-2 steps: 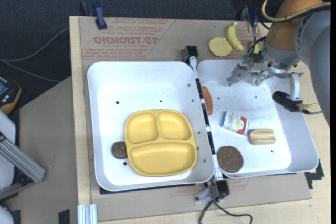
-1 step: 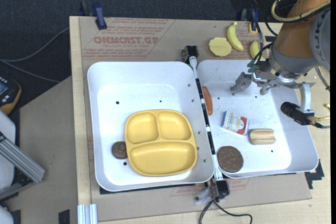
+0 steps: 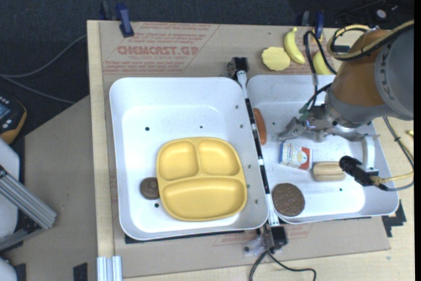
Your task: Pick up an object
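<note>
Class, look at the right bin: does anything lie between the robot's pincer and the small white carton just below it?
Nothing visible does. The pincer hangs in the right bin just above the white carton, with bare bin floor between them. The tan bread roll and brown cookie lie off to the side.

From my remote station, the grey arm with the orange band is cut off by the right edge. It covers the far right corner of the right white bin and part of the yellow banana beyond it. I cannot resolve the state of the metal gripper. The print on the small white carton is too small to read. The yellow divided plastic tray hides part of the brown round disc on its left.
</note>
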Robot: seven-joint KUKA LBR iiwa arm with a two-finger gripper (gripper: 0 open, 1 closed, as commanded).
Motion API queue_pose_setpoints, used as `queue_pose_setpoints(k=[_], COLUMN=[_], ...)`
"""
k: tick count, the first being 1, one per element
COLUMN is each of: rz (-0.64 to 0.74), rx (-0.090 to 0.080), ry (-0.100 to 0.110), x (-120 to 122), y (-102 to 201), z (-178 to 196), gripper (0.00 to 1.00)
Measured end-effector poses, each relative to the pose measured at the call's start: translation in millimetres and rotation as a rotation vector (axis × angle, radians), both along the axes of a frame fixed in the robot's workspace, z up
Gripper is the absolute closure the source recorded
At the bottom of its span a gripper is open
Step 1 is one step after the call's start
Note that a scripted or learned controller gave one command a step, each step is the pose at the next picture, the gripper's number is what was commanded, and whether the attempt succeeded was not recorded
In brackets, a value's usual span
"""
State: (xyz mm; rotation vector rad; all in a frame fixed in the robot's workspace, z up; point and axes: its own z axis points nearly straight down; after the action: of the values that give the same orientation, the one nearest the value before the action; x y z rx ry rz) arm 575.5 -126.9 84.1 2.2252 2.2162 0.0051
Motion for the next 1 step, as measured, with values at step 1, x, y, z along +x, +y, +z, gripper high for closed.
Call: queue_pose_setpoints(k=[1], rz=[0.002], rx=[0.001], ry=[0.009], x=[-43.1], y=[4.1], z=[0.1], gripper=[0.0])
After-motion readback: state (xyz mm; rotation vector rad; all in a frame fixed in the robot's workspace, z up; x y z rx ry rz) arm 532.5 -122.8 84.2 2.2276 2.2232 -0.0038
